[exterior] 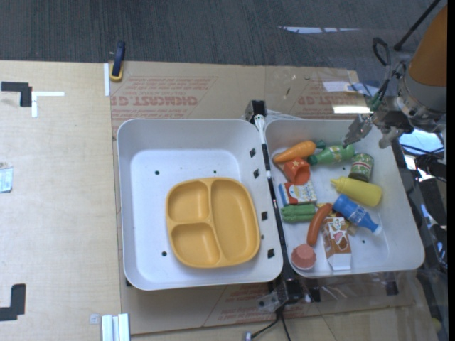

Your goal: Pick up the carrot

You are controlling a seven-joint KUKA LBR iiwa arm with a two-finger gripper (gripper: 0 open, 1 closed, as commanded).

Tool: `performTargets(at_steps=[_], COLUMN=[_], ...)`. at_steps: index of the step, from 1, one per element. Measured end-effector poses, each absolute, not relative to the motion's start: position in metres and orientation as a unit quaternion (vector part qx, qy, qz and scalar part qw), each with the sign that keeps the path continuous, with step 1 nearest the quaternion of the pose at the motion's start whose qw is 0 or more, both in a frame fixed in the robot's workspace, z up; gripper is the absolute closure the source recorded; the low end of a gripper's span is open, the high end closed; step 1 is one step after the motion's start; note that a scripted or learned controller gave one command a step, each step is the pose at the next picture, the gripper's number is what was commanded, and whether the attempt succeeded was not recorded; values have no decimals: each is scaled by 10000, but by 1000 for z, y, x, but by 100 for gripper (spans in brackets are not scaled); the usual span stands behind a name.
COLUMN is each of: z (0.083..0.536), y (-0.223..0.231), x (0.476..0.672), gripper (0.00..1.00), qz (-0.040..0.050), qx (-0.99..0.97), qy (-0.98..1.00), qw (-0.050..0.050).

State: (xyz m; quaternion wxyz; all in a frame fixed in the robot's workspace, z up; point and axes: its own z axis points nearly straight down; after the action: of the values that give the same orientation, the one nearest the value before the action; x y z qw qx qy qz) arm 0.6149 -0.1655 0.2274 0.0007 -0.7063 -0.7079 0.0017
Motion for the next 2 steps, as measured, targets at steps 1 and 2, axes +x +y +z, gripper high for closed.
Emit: performTargets(at_steps=[1,2], z=[111,105], y=[-103,-130], x=[648,664], gripper=[0,0], qz=[-11,-26], qx=[-7019,-8081], qy=[-7122,-5887], qw=[-28,198])
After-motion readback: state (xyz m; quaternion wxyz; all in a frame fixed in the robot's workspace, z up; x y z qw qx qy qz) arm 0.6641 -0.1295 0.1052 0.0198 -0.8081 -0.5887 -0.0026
